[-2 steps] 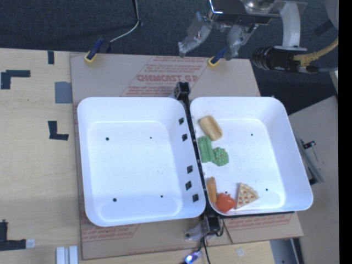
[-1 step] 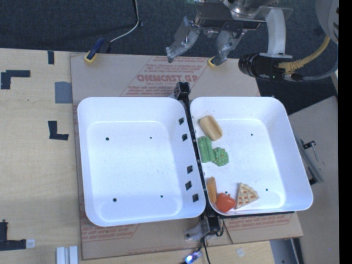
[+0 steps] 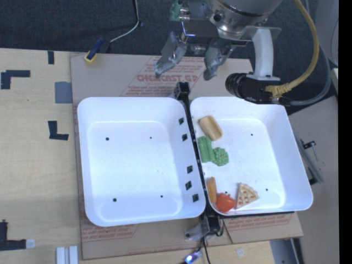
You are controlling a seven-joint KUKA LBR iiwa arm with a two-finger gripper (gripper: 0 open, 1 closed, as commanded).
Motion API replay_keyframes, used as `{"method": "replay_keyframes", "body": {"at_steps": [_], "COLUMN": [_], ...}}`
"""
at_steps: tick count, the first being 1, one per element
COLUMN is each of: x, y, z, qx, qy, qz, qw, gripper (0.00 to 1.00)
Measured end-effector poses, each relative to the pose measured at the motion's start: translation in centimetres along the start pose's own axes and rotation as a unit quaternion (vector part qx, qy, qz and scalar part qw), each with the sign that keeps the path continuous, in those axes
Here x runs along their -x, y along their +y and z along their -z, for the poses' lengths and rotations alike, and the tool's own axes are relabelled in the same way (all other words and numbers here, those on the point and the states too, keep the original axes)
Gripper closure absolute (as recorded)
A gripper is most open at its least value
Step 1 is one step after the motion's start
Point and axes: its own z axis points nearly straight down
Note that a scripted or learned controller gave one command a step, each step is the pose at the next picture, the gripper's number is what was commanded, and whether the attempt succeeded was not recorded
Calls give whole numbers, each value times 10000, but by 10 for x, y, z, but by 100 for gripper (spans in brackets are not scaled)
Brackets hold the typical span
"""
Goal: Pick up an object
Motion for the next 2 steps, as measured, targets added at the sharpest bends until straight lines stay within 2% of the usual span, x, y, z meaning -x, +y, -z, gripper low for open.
{"method": "replay_keyframes", "body": {"at_steps": [1, 2], "x": [-11, -58], "y": [-40, -41], "z": [0, -1], "qx": [0, -2], "qy": [-1, -1], "qz": [-3, 7], "qw": [10000, 10000], "gripper": [0, 0]}}
